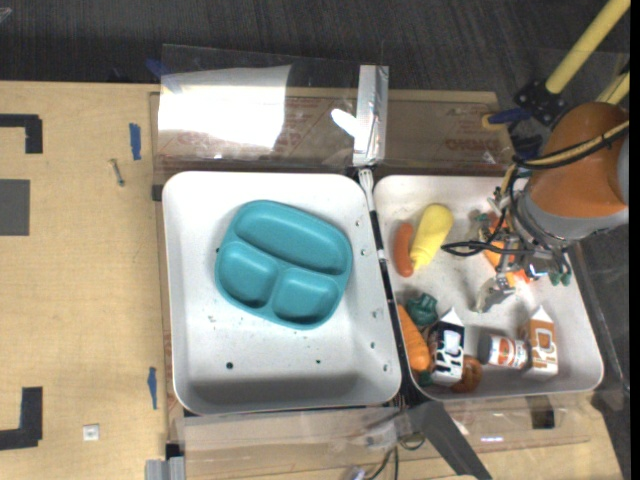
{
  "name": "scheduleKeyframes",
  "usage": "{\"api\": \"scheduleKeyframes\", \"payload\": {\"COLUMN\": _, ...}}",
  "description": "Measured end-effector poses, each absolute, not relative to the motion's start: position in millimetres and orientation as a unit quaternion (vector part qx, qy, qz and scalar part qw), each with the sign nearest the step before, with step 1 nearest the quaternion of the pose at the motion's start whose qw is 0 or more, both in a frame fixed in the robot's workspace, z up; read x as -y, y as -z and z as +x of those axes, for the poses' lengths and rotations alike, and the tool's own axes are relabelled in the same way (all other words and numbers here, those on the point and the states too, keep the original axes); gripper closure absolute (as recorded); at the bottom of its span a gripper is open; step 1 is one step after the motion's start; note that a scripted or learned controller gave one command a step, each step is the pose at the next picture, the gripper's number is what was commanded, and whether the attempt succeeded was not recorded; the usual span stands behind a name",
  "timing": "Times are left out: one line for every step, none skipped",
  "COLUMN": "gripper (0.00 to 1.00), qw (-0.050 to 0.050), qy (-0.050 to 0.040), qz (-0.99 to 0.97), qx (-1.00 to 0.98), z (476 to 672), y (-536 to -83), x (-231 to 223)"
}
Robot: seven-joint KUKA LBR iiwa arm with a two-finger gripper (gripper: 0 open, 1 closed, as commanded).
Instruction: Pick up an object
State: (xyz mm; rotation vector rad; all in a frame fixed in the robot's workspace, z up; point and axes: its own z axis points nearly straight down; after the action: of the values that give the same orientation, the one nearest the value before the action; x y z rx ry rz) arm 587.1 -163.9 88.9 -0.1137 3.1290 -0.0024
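Looking down on the left bin (190,208) and finding a teal divided tray (283,261) lying near its centre, tilted a little, two small compartments facing 5 o'clock.

Moving across the shared rim into the right bin (585,318). Seeing an orange-red piece (403,248) lying at about 10 o'clock in this bin, touching a yellow piece (430,233) just to its 3 o'clock side. Noting a dark green piece (423,308) below them at about 8 o'clock, sitting just beside an orange carrot-like piece (415,340) running along the left wall. Finding a black-and-white carton (449,348) just at 3 o'clock of the carrot-like piece, with a brown piece (468,373) touching its lower end at 6 o'clock in the bin. Seeing a red-and-white can (503,351) lying on its side at 5 o'clock, just beside an orange-and-white carton (541,340) at 4 o'clock.

Reaching in from 3 o'clock, hanging the gripper (503,283) over the bin's upper right part, above the can and near a small orange item (497,252) at the gripper's 12 o'clock side. Not managing to tell how wide the gripper is standing; seeing nothing clearly held in it.
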Motion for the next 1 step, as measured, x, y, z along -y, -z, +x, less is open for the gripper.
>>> {"api": "scheduleKeyframes", "payload": {"gripper": 1.0, "qw": 0.01, "qy": 0.0017, "qz": -0.037, "qx": -0.999, "z": 590.3, "y": -102.4, "x": 163.5}}
